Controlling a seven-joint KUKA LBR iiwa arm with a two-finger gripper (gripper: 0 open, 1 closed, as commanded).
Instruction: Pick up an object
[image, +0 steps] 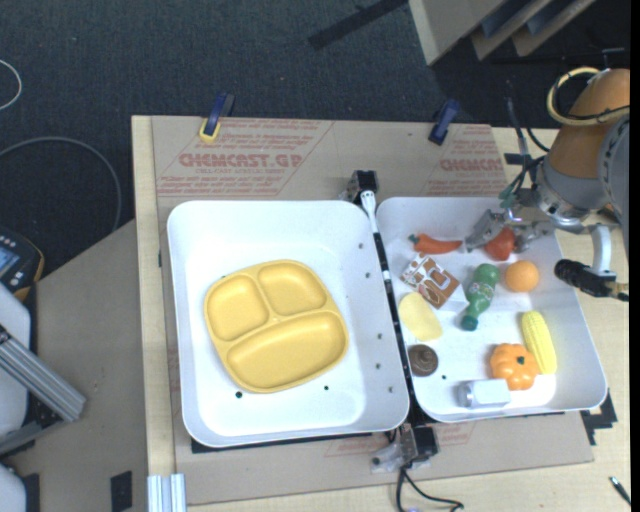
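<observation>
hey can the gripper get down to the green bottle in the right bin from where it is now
Probably yes. The gripper sits over the right bin, close above the green bottle, which lies uncovered. An orange ball and a snack packet lie close on either side.

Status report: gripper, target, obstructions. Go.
Gripper low over right bin, at a red item. No grasp confirmed. Carrot, orange close by.
</observation>
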